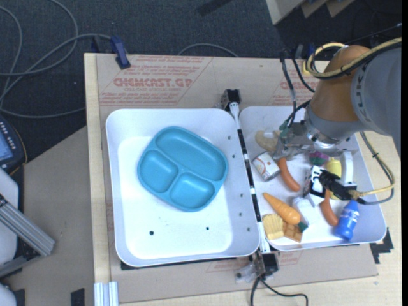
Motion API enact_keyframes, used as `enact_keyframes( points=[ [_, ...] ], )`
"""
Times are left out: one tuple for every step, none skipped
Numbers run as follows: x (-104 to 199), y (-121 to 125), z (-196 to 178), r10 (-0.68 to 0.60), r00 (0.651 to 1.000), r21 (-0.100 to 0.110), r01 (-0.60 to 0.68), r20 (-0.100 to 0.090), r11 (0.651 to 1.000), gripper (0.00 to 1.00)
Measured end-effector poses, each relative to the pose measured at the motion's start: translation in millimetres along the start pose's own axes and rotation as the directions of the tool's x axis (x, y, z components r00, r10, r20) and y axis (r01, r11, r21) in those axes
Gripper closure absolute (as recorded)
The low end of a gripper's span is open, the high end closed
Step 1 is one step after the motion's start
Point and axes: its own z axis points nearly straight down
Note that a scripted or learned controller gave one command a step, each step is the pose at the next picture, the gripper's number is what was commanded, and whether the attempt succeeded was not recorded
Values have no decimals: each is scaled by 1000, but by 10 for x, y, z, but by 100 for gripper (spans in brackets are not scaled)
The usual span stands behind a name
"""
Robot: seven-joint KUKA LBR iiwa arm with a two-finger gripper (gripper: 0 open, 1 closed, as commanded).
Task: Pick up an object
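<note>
The arm reaches in from the upper right, wrist bent down over the right bin (376, 231). Its gripper (317, 146) hangs amid the clutter; its state cannot be told. An orange sausage-like piece (288, 174) lies just left-below, possibly untouched. The blue plate (183, 167) fills the left bin (127, 234).

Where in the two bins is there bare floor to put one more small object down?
Left bin: a wide bare strip between the blue divided plate and the front rim, and a narrower one along the left wall. Right bin: crowded with carrots, a blue bottle, other toy food and the gripper.
</note>
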Motion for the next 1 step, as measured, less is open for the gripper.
enact_keyframes(
  points=[
    [346, -588, -843, -3, 1000, 4, 3, -2, 1000, 100]
  ],
)
